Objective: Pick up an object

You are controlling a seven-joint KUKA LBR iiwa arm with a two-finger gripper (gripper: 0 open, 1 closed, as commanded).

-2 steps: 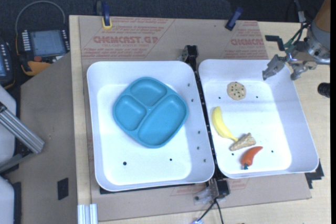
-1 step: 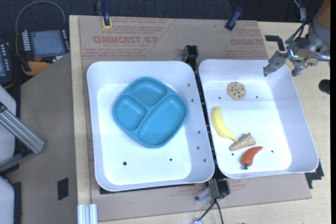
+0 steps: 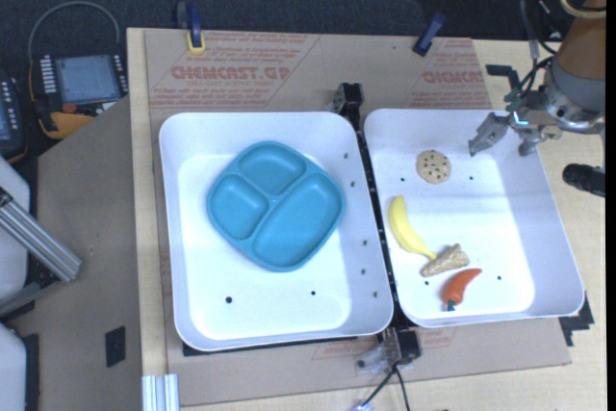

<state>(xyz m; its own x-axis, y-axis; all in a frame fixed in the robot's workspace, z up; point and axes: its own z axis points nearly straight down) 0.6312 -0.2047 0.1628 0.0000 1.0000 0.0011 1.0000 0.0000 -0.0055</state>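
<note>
Right bin (image 3: 539, 236): cookie (image 3: 433, 166) is set near the far wall; banana (image 3: 408, 228), cracker (image 3: 445, 261) and red pepper (image 3: 461, 286) are clustered toward the near side. Gripper (image 3: 507, 138) is poised over the far right corner, fingers spread, nothing grasped. Left bin (image 3: 192, 284): blue divided plate (image 3: 275, 205) is contained.

The bench (image 3: 289, 63) bears two white bins, left (image 3: 192, 303) and right (image 3: 539, 236), side by side

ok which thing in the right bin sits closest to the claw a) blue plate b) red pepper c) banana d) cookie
d, the cookie lies in the upper part of the right bin just left of the claw, while the banana and red pepper lie lower down.
</note>
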